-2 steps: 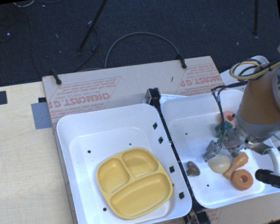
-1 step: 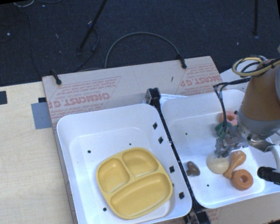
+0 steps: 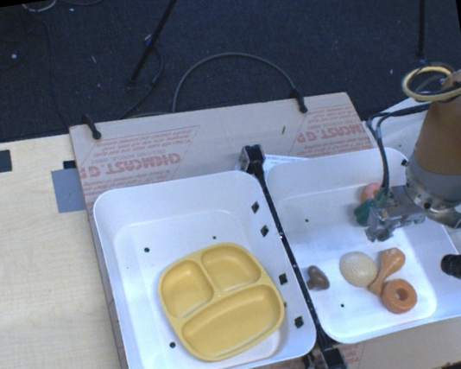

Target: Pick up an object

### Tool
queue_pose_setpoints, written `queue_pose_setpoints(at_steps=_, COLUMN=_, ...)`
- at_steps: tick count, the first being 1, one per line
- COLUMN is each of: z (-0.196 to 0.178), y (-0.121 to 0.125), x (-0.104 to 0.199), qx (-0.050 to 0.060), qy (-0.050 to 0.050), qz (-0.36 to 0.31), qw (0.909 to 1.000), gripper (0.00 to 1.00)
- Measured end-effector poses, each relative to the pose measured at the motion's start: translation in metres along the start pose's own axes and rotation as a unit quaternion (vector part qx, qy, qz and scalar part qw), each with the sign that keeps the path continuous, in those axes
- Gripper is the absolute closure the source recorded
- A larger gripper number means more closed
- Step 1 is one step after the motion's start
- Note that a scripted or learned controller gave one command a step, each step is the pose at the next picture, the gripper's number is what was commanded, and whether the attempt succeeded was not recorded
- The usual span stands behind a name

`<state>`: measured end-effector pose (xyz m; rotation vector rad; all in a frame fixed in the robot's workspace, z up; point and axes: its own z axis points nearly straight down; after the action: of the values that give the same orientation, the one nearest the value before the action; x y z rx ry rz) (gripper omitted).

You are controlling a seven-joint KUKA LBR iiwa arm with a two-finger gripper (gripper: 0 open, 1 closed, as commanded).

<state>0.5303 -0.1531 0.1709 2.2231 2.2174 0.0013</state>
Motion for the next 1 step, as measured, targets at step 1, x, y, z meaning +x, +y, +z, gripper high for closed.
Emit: queue_pose_setpoints(at_steps=1, z=-0.0526, y=0.0008, x=-0.0007, qx=0.000, qy=0.000, qz=-0.002, qw=1.0000, gripper=1.00)
